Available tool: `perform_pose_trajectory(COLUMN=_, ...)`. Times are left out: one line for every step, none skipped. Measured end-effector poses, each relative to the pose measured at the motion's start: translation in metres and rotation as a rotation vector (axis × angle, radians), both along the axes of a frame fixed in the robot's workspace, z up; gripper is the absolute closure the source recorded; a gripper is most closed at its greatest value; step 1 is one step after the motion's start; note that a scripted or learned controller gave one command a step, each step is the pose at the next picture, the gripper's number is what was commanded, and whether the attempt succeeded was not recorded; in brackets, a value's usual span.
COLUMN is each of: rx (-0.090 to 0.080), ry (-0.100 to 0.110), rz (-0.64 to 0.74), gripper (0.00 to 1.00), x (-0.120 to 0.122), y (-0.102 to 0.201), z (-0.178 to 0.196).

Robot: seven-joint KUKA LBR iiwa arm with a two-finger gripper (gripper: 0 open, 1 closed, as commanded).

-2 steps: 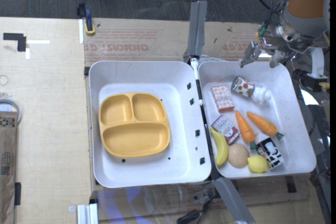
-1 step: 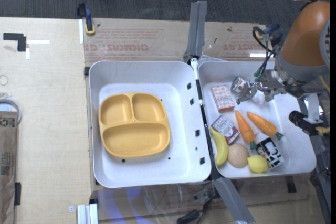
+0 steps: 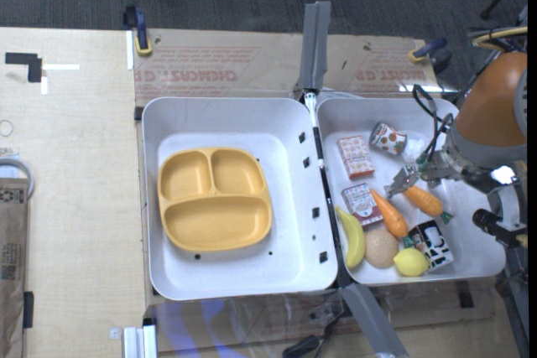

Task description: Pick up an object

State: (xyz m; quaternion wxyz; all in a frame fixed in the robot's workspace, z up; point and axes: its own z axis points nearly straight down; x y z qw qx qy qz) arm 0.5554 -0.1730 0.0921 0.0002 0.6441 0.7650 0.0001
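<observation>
Two shallow white bins sit side by side on a bench, seen from above at a slant. One, the left bin, holds a yellow divided plate. Its neighbour, the right bin, holds a cluster of toy food, and the grey arm with its orange band reaches into it from the right. Its gripper hangs low over the middle of that bin, metal fingers pointing left and down; whether they are spread or closed is too small to tell, and nothing can be seen between them. Two toy carrots lie close by. One carrot lies just below and left of the fingertips, its long axis running diagonally from upper left to lower right. Another, the second carrot, lies just below and right of the tips, nearly beneath the wrist, on a similar diagonal. A small can lies above the gripper, two snack packets to its left, and a banana, a lemon and a black-and-white carton sit nearer the bin's front edge. By this reading the carrots are the nearest candidates, and a grasp would best close across a carrot's narrow width rather than along its length.
</observation>
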Motion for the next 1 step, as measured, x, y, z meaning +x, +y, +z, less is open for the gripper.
perform_pose_trajectory(rx=0.0, ry=0.001, rz=-0.004, gripper=1.0, x=-0.0001, y=-0.0006, z=0.0084)
